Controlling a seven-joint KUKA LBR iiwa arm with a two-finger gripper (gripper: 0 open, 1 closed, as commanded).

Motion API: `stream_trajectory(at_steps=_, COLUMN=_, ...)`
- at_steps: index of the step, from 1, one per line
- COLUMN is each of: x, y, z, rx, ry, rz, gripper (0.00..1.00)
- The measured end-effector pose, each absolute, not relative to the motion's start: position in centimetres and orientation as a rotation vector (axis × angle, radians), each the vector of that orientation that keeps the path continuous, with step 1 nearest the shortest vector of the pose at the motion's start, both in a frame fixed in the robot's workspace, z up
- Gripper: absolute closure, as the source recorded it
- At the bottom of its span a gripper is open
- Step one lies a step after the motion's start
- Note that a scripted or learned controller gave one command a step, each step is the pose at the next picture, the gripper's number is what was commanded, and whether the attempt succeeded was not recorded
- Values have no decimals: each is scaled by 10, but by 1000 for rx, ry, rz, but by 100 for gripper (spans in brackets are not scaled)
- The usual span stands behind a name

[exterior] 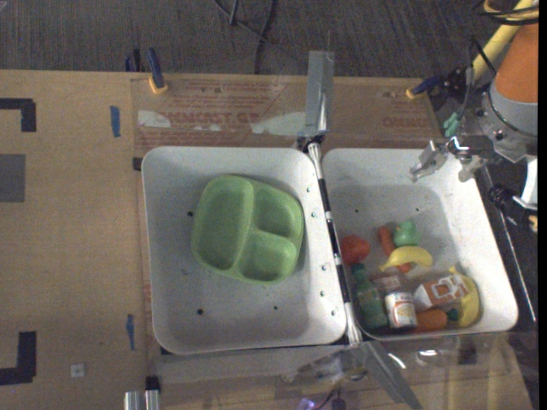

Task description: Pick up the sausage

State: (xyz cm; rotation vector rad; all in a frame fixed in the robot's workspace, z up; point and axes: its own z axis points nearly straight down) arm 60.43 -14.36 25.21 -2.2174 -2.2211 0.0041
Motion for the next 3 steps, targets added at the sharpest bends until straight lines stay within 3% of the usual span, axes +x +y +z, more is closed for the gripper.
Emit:
stream_trajectory(at_steps=1, x=566, y=-132, z=92, rx=-2207, ry=-2234, rz=1, gripper=0)
stream_trajectory(at_steps=2, x=567, y=-134, z=99, rx=-2211, ry=-2230, rz=3, gripper=100)
stream_trajectory(at_steps=3, x=571, y=-62, z=211, rx=-2299, ry=-2138, rz=4, gripper=100)
